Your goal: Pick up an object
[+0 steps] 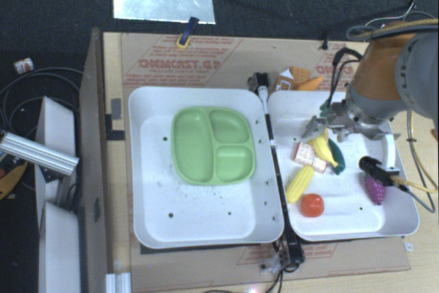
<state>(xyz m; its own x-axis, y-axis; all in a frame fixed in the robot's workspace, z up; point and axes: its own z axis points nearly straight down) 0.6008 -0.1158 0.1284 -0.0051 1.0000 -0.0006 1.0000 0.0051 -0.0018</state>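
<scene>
Brown cardboard (206, 58) underlies what we see: two smooth white bins. Nearest in the right bin (343, 219) lie a round tomato (312, 205), bumpy corn (299, 182), then a curved banana (327, 149) just below the gripper (334, 121). A green divided plate (211, 145) fills the left bin (154, 216).

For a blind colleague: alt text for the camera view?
The gripper hovers over the right bin, above a banana, corn cob, tomato and purple grapes. The left bin holds a green divided plate.
</scene>
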